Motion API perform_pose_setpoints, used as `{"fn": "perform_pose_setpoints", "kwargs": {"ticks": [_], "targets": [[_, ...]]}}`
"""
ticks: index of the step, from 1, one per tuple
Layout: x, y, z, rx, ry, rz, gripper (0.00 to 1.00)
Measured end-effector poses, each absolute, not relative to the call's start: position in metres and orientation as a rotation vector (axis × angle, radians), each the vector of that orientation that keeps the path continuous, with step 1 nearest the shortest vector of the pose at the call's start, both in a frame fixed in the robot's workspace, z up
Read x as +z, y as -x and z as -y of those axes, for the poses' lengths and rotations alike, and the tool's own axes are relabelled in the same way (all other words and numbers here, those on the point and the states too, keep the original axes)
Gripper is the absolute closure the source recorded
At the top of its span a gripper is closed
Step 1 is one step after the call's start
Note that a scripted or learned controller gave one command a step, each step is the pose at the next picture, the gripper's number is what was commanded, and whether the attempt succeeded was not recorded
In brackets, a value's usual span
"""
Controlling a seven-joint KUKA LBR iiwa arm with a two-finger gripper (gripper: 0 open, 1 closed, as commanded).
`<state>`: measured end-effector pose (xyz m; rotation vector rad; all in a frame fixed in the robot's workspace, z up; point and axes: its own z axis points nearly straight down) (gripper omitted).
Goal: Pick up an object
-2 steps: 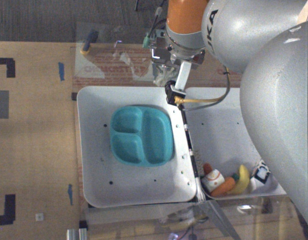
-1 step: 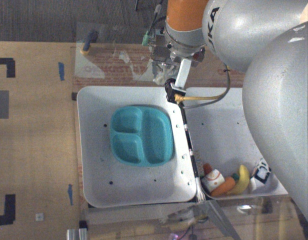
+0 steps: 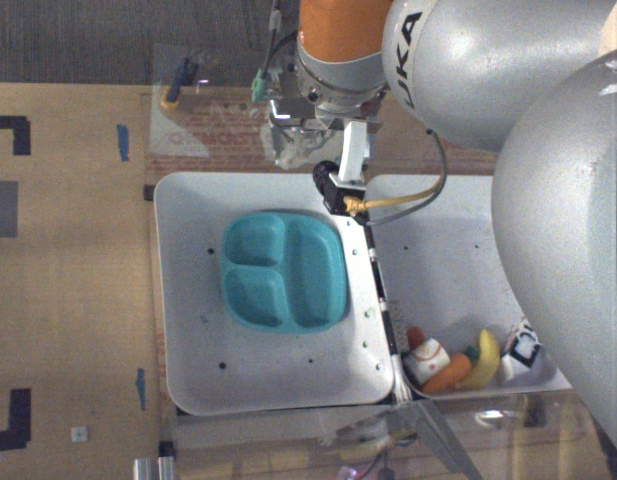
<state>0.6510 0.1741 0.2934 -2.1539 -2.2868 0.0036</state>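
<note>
Two shallow white bins sit side by side on the wooden bench. The left bin holds a teal divided plate with three compartments; it lies flat near the bin's centre, with its right edge near the bin's right wall. Blue tape marks and black corner marks lie on the bench surface left of this bin.

The divider between the bins runs from upper left to lower right. Above its upper end, the gripper hangs over the far rim of the left bin, below the orange band of the arm. Its state cannot be determined, since the wrist hardware and cabling cover the working end. A black fitting with a yellow cable hangs from the wrist at the top of the divider.

The right bin holds a cluster of small objects in its near corner: a white-and-red ball, an orange carrot, a yellow banana and a white item with dark markings. All are well apart from the gripper. The grey arm body covers the bin's right portion.
</note>
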Motion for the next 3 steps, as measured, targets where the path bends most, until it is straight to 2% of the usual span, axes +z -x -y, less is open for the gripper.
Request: {"fn": "perform_pose_setpoints", "kwargs": {"ticks": [1,2,3], "targets": [[0.394,-0.642,-0.081,0.004,2.288,2.153,1.0],[0.35,-0.665,-0.103,0.01,2.537,1.85,1.0],[0.397,-0.654,-0.034,0.006,2.704,1.6,1.0]]}}
